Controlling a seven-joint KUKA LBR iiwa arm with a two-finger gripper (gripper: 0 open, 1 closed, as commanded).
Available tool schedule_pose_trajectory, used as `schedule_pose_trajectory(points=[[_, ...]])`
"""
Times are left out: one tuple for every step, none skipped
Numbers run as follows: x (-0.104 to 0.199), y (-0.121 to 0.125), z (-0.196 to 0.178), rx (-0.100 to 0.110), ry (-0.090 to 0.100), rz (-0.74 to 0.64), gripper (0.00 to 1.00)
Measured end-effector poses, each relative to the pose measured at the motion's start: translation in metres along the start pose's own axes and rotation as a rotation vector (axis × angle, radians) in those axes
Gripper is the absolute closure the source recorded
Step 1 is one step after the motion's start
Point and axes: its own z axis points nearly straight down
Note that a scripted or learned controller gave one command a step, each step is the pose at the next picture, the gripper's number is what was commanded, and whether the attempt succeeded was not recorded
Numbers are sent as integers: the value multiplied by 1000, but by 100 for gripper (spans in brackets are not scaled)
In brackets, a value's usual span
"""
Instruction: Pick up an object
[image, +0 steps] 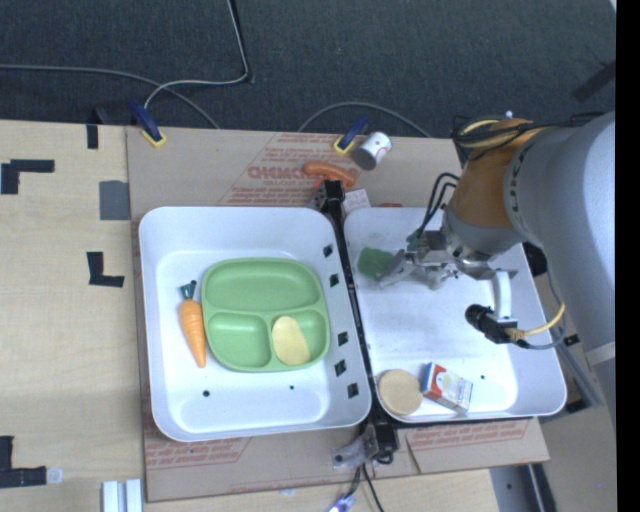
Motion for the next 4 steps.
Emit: schedule_pose_trajectory(points=[[25, 45, 1, 4, 1, 0, 0], [25, 46, -10, 3, -1, -1, 100], [25, 46, -9, 3, -1, -1, 0], [26, 38, 1, 5, -2, 1, 0]])
